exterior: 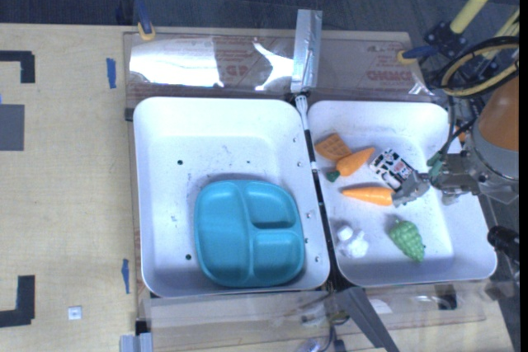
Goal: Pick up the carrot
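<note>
You cannot see much of the arm, because the right edge of the frame cuts it off and only its orange and grey end pokes in. The gripper is a small grey blur at the middle of the right bin. You cannot tell if it is open or closed, and you cannot see anything held in it. Its tip sits just beside the fat end of the lower carrot, so close that you cannot tell if they touch. That carrot lies flat in the middle of the right bin, pointing left. The upper carrot lies just above it, tilted, with a bit of green at its lower left end. An orange waffle-like piece sits at the upper left of that carrot, touching it or nearly so. A small black and white thing lies right above the gripper, and it is too blurry for you to name. A bumpy green toy lies lower down in the same bin, and a small white lump lies to its left. In the left bin you see a blue plate with three sections, near the bottom. Yellow and black cables bunch up at the upper right of the frame.
</note>
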